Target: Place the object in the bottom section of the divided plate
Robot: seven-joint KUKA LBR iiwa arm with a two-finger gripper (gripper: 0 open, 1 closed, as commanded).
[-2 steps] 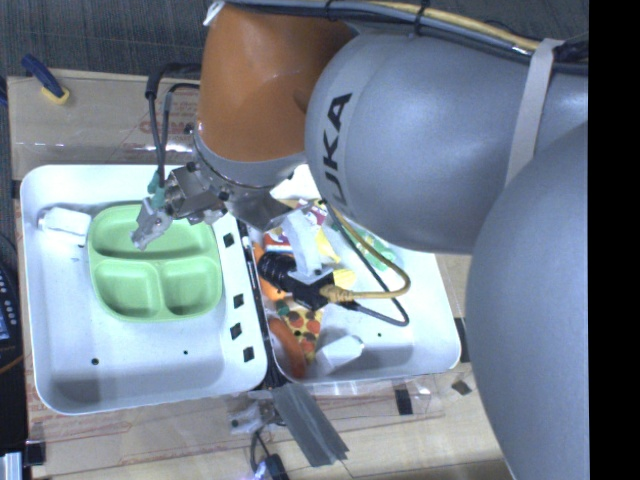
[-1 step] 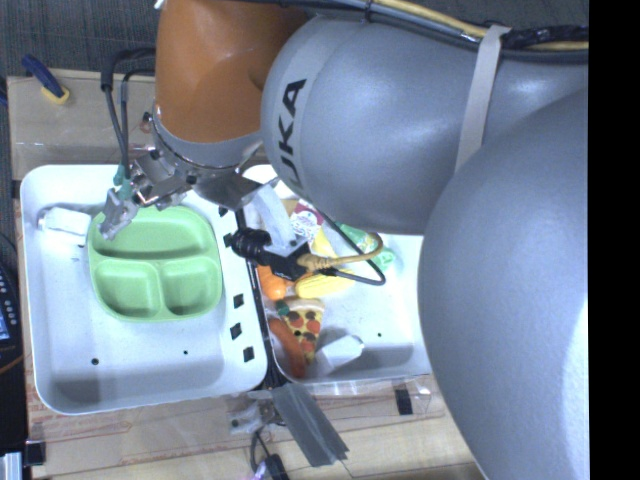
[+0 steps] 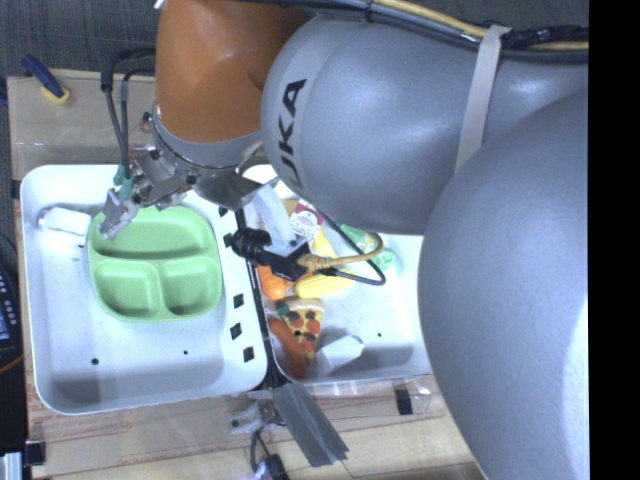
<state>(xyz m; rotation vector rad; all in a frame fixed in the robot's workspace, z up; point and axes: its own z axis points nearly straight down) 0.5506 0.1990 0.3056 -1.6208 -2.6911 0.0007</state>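
Green three-section plastic plate point(image 3: 157, 265) lies in the left white bin point(image 3: 60, 368), long axis up-down; claw point(image 3: 118, 211) at its upper-left rim, grip state unclear.

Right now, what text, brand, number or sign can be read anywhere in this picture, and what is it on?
"KA" on the grey arm, in dark letters running up its casing; the letters before them are hidden by the orange band.
The toy items in the right bin may carry print, but it is too small and blurred to read.
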